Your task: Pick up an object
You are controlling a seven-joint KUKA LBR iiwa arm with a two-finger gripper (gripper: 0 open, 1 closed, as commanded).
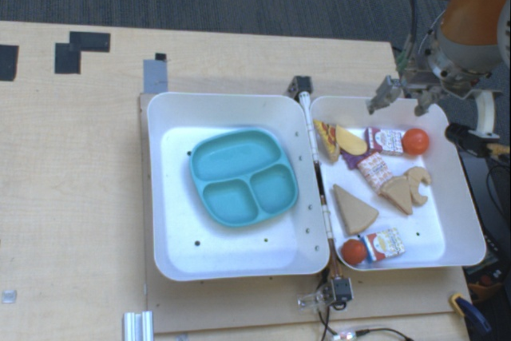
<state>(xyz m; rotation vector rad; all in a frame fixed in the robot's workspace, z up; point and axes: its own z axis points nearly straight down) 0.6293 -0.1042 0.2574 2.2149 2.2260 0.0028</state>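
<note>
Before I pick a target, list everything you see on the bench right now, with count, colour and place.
White bins: 2, side by side; left bin, right bin.
Divided plate: 1, teal, in the left bin.
Tomatoes: 2, red-orange, right bin; one at the far right, one at the near edge.
Small cartons: 3, white with red print, right bin; far, middle, near.
Wedge: 1, tan, right bin centre.
Tan bitten piece: 1, right bin.
Yellow food pieces: about 2, far left of right bin.
Arm: 1, orange and grey, far right.
Gripper: 1, grey, over the right bin's far edge, fingers spread, holding nothing.
</note>
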